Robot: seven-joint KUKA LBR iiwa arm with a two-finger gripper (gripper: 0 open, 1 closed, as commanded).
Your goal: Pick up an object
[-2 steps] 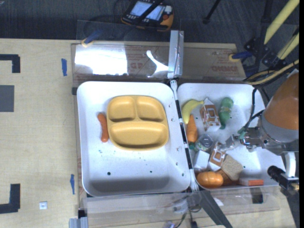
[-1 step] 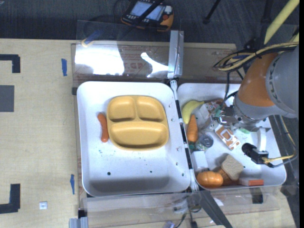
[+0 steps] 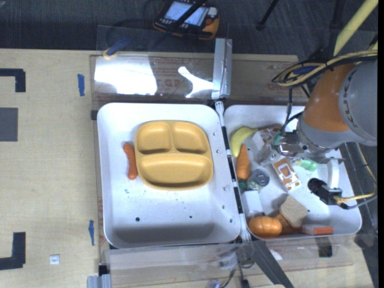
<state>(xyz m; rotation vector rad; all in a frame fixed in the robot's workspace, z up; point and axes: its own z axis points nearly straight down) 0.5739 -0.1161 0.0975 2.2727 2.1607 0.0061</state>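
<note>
The objects for picking were seen crowded in the right bin (image 3: 354, 221), at the right of the frame: a yellow banana (image 3: 240, 138) at its upper left, an orange carrot (image 3: 243, 164) just below, a round orange fruit (image 3: 265, 225) at the lower edge, and a tan sponge block (image 3: 293, 210) beside it. The claw (image 3: 288, 150) was lowered among the items at the bin's middle. The left bin (image 3: 114, 179) was occupied by a yellow divided tray (image 3: 174, 155), with an orange sausage-shaped piece (image 3: 131, 161) lying along its left side. Both bins were borne by the desk (image 3: 42, 161).
</note>
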